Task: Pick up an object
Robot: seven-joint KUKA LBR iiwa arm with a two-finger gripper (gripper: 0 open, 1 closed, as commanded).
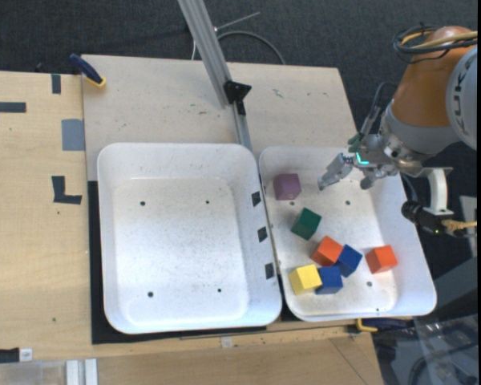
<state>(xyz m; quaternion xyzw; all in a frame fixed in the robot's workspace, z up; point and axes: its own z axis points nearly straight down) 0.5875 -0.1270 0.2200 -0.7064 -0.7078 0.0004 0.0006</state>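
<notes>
- Six blocks sit in the right bin (401, 295); the purple block (286, 186) lies nearest
- Fingers apart, gripper (351, 175) hovers empty — approach step
- Next: centre over one block, descend, close

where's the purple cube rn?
In the camera view the purple cube lies in the right bin, near its upper-left corner, just above the green cube and left of the gripper.
</notes>
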